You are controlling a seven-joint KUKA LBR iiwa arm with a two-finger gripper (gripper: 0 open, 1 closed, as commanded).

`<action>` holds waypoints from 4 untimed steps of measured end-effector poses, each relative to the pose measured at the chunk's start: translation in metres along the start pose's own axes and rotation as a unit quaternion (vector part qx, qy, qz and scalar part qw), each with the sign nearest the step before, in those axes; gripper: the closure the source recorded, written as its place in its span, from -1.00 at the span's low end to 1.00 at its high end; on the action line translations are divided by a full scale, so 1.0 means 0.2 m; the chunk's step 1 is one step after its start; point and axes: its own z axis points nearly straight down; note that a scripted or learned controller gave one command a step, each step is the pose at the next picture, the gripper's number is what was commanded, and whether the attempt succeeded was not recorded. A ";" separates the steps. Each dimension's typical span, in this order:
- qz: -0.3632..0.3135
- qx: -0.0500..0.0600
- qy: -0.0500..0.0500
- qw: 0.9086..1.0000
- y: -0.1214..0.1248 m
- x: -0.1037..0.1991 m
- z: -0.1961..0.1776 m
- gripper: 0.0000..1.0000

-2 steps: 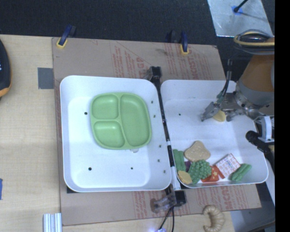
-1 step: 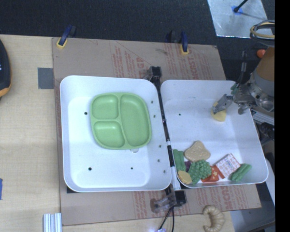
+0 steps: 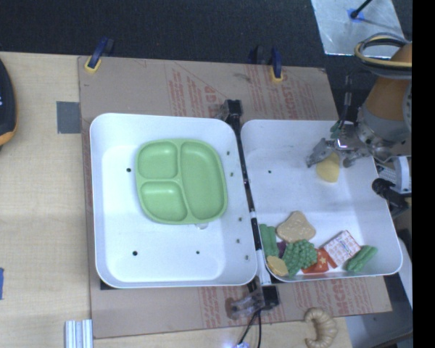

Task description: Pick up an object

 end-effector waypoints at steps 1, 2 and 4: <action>0.000 0.001 0.001 1.000 0.00 0.00 0.02 -1.00; 0.002 0.002 0.001 1.000 -0.03 0.00 0.03 -1.00; 0.000 -0.003 0.000 1.000 -0.15 0.16 -0.57 1.00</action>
